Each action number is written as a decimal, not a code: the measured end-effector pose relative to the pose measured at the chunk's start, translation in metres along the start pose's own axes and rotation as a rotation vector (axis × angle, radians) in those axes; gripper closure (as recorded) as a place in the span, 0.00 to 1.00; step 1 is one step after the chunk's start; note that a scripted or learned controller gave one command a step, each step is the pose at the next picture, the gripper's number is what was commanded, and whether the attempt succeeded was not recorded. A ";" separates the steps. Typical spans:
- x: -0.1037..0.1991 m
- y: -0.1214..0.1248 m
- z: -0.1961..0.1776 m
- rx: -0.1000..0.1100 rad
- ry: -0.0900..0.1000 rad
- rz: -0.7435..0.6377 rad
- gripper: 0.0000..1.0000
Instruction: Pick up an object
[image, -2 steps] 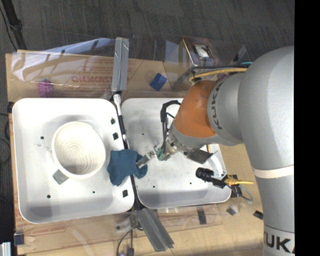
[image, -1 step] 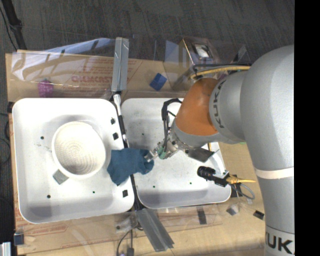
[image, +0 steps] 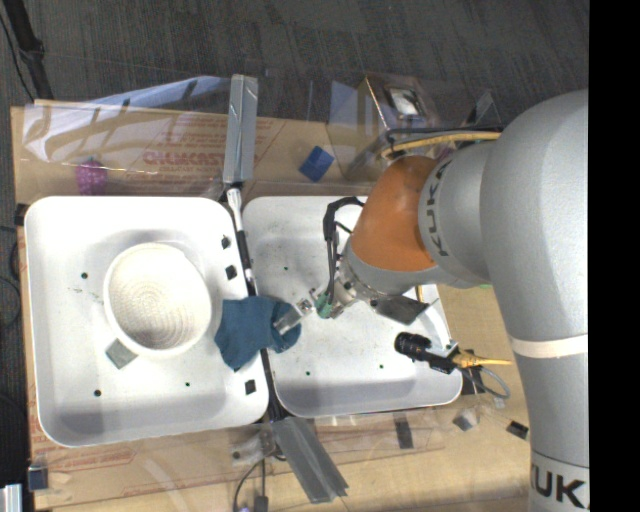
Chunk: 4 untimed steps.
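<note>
A dark blue cloth (image: 245, 335) lies crumpled over the divider between the two bins, partly in each. My gripper (image: 292, 318) reaches in from the right and sits low at the cloth's right edge, touching or nearly touching it, inside the right bin (image: 350, 390). A small green part (image: 326, 309) shows just behind the gripper tip. In the left bin (image: 60, 215) rests a white ribbed bowl-like object (image: 157, 297), with a small grey block (image: 121, 352) at its lower left.
The arm's orange band and grey body cover the right bin's upper right part. Beyond the bins, on the cardboard at the back, lie a blue cube (image: 317, 162) and a purple object (image: 91, 178). A grey metal bar (image: 240, 130) runs up from the divider.
</note>
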<state>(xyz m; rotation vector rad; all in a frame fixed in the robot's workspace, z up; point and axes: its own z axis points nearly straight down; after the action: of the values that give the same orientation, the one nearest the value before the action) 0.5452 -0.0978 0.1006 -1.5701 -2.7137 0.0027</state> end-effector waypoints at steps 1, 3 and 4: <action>-0.026 0.046 0.008 -0.004 -0.002 0.233 0.00; -0.005 0.015 0.000 0.001 0.001 0.231 1.00; 0.038 0.075 -0.092 -0.003 -0.004 0.080 1.00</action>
<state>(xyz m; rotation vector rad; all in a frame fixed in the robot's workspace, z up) 0.5922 -0.0278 0.1922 -1.6801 -2.6530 0.0014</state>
